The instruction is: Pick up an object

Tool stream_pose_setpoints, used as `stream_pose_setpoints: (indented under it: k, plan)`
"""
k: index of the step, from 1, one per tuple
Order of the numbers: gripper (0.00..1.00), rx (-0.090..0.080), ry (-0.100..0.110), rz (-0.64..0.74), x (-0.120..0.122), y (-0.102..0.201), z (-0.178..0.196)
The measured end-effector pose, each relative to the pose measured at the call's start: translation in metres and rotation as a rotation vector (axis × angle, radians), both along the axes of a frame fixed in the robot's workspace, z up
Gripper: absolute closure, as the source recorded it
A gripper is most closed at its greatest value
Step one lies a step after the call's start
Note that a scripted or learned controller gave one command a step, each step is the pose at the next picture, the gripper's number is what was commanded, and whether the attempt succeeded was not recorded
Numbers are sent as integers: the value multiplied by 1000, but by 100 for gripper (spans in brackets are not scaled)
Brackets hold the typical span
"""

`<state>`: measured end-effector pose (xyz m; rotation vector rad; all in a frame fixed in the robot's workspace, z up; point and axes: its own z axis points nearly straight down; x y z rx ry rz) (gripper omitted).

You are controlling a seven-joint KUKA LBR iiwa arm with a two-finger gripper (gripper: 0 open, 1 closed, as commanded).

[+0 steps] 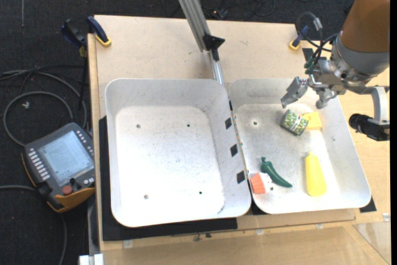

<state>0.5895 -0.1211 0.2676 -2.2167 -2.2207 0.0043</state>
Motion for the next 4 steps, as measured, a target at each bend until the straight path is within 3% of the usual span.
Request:
stream_pose_setpoints:
  k: [1,3,4]
  plan:
    - [0,-1,-4,-1,1,0,3]
    - [0,0,0,-3,-15,-4,-95]
    - [0,0,1,0,-9,3,-151]
